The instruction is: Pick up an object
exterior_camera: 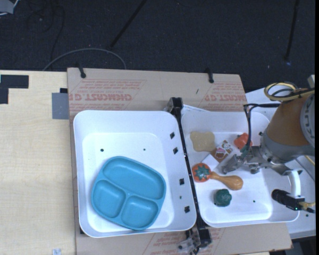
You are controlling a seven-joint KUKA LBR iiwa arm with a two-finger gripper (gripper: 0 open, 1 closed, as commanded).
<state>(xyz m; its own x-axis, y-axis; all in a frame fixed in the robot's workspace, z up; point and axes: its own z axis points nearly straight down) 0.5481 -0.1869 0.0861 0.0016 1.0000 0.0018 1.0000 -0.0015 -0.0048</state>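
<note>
The right bin (239, 211) holds several small things: a tan flat piece (202, 141), a small red-and-white packet (221, 152), an orange-red item (241, 141), a wooden rattle (218, 177) with a red-and-teal head, and a dark green ball (222, 197). My gripper (235, 163) reaches in from the right and hovers low over the bin's middle, just right of the packet and above the rattle's handle. Nothing shows between its fingers.
The left bin (95, 126) holds a blue divided plate (128, 192). A black divider (183, 158) with clips runs between the bins. The grey and orange arm (290, 132) covers the right bin's right side. Cables (279, 91) lie at the far right.
</note>
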